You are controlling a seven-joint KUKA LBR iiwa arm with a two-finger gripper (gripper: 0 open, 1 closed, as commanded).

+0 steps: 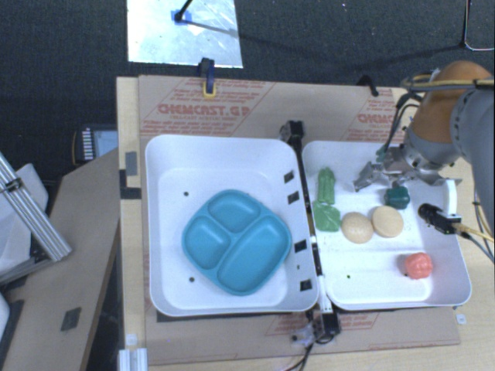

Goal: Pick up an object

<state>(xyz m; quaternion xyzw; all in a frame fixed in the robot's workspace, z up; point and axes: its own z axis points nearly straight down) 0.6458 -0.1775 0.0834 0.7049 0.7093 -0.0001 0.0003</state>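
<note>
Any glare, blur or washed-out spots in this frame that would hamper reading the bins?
Camera view: the foil sheet at top glares brightly; the white bins are evenly lit with soft shadows only. The gripper and teal object beneath it look slightly soft, so finger state is unclear. The blue tray is sharp.
</note>
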